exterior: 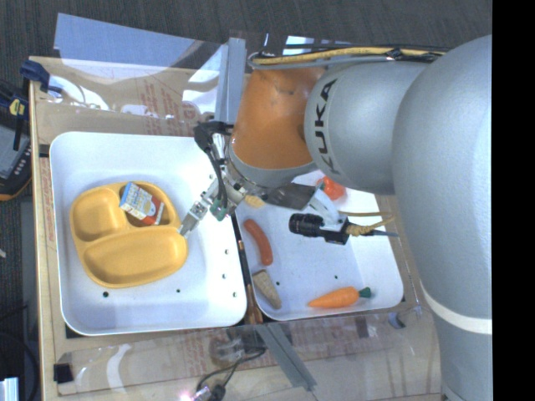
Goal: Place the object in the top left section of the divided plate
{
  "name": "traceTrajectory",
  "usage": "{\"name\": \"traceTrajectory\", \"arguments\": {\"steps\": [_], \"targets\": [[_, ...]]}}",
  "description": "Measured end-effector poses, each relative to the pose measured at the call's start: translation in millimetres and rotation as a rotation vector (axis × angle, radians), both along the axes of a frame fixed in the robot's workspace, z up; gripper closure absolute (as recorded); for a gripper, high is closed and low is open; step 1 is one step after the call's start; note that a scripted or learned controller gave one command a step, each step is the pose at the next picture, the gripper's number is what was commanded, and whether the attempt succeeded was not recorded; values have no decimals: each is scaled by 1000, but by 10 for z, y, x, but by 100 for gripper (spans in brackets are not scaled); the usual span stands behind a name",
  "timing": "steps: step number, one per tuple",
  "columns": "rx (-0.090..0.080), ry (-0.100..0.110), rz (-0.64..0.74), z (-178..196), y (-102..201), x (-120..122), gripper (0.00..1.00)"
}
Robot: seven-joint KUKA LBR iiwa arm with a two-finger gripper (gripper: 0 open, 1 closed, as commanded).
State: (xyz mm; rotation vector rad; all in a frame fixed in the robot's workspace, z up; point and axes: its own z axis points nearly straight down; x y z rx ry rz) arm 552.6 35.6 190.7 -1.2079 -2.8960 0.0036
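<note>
A yellow divided plate [109, 261] lies in the left bin [125, 153]. A small packet [139, 202], blue, white and red, rests in the plate's upper right section. The upper left section and the large lower section hold nothing. My gripper [195, 217] hangs just off the plate's right rim, a short way right of the packet and apart from it. Nothing is seen in its grasp. The grey arm with its orange band reaches in from the right, above the wall between the two bins.
The right bin [380, 295] holds a red sausage [257, 241], a tan wedge [267, 289], an orange carrot [334, 297] and a small red-orange piece [333, 189] partly under the arm. Bare white floor surrounds the plate in the left bin.
</note>
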Motion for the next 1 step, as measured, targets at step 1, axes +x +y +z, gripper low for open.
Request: {"name": "traceTrajectory", "arguments": {"steps": [1], "targets": [[1,0,287,6,308,-314,0]]}}
